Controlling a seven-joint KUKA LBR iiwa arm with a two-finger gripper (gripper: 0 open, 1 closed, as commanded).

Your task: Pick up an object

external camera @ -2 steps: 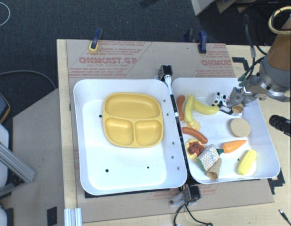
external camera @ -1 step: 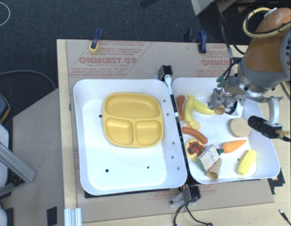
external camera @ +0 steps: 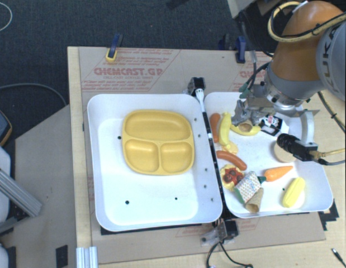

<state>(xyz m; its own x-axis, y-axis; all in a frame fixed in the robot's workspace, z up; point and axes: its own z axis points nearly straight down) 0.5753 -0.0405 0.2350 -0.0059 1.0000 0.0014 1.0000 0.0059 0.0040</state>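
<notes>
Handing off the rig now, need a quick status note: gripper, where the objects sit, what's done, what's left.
Gripper: down in the right bin, at its far side, over a banana; whether it grips anything can't be told.
Objects, all in the right bin: hot dog, carrot, corn cob, ice cream cone, and a reddish piece at the far left.
Left bin: holds a yellow divided tray.
Done: arm has reached the toys.
Left: secure one object and lift it.
</notes>
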